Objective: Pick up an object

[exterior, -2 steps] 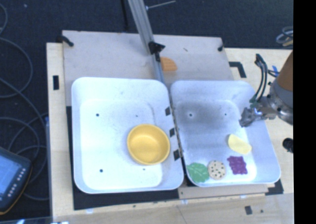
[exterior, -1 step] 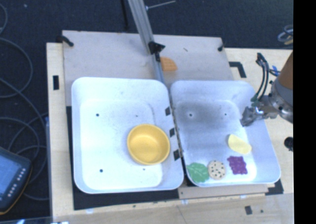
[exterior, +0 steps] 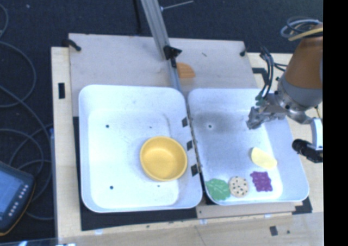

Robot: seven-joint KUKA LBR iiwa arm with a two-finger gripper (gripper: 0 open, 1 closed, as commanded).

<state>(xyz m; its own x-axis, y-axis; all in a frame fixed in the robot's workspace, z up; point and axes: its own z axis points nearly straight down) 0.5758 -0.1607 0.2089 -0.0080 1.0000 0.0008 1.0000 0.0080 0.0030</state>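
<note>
My gripper [exterior: 254, 121] hangs over the right bin [exterior: 217, 142], near its upper right part, with nothing visible between its fingers. Below it, toward the bin's front, lie a pale yellow object [exterior: 263, 158], a purple object [exterior: 261, 181], a round cookie-like piece [exterior: 238, 186] and a green object [exterior: 218, 188]. The yellow object is the closest, a short way below the gripper. A yellow bowl [exterior: 163, 158] sits in the left bin [exterior: 109, 131], near its right side.
A metal pole [exterior: 155, 17] slants down from the top and ends between the bins' far edges. An orange object [exterior: 185, 70] lies on the bench behind the bins. Cables and a tablet [exterior: 13, 196] lie off the bench at left.
</note>
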